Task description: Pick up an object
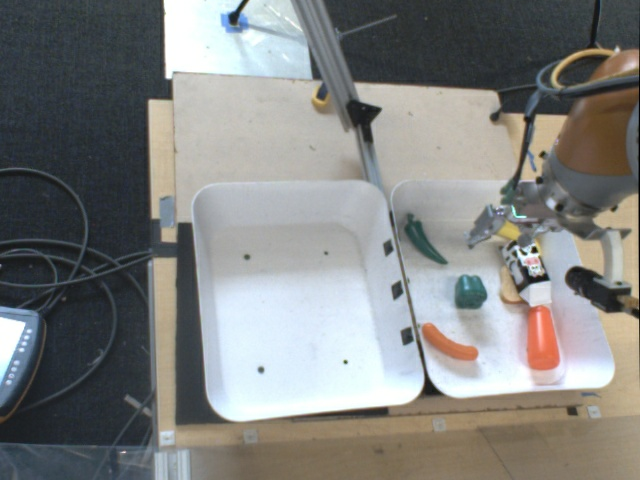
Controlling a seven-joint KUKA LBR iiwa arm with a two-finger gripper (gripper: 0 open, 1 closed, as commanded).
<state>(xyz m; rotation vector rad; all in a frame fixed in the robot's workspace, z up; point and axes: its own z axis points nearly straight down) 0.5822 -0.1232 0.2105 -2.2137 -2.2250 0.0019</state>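
While the arm (598, 133) reaches in from three o'clock, its gripper (507, 225) hangs over the upper part of the right bin (590, 363); whether the jaws are released or clenched cannot be told from this slant. Just beside the gripper, toward five o'clock, lies a small black-and-white object (526, 261) over a tan piece (511, 290), apart from the jaws as far as can be seen. Below them lies an orange bottle-like object (542, 339). At nine o'clock from the gripper rests a green chilli pepper (424, 240); a dark teal lump (470, 291) sits near the bin's middle, and an orange carrot-shaped piece (450, 343) lies at seven o'clock. The left bin (215, 208) adjoins on the worktop (260, 128).
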